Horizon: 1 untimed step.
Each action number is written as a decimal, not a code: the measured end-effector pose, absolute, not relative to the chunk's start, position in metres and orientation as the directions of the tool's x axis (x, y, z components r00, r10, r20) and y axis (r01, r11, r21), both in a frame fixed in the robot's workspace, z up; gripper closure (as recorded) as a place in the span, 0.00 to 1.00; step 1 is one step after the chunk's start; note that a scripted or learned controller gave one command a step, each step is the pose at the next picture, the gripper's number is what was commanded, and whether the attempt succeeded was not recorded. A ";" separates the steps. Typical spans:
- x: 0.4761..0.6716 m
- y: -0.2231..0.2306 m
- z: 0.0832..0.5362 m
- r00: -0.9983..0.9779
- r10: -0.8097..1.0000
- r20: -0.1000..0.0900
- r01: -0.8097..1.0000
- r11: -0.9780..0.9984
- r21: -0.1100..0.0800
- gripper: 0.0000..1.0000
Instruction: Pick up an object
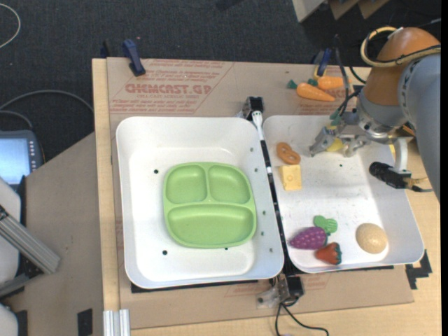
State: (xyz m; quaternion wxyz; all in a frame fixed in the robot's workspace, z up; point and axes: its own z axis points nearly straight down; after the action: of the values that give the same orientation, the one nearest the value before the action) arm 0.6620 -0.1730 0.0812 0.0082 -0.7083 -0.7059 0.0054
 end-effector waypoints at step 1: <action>0.662 -0.177 0.081 0.002 1.000 0.004 1.000 -0.002 -0.019 0.00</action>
State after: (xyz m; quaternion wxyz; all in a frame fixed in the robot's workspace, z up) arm 0.6622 -0.1773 0.0812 0.0081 -0.7079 -0.7062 0.0053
